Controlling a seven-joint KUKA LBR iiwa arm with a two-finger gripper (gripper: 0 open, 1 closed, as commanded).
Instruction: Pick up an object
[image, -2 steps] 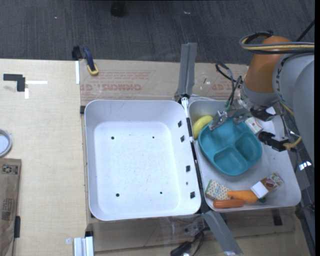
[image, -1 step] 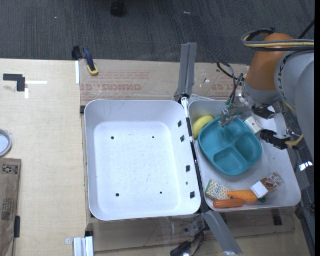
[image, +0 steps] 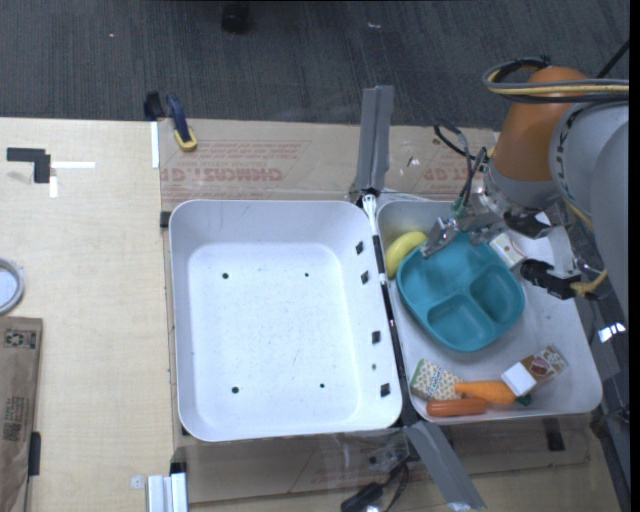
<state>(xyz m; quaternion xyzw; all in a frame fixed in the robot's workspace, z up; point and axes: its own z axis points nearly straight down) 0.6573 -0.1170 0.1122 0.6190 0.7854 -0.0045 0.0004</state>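
My arm (image: 585, 130) enters from three o'clock, wrist bent down over the right bin (image: 585, 345). My claw (image: 447, 232) sits at the twelve o'clock rim of the teal divided tray (image: 462, 295); whether it is apart or together I cannot tell.

Tray: largest item, centre of the right bin. I judge it rigid, light, smooth plastic, likely slippery; the thin raised rim is the only sound purchase.

Banana (image: 404, 247): at the tray's ten o'clock, touching it. Soft, bruises easily.

Carrot (image: 485, 391) and small carton (image: 534, 371): at six o'clock, light, narrow, easily pinched.
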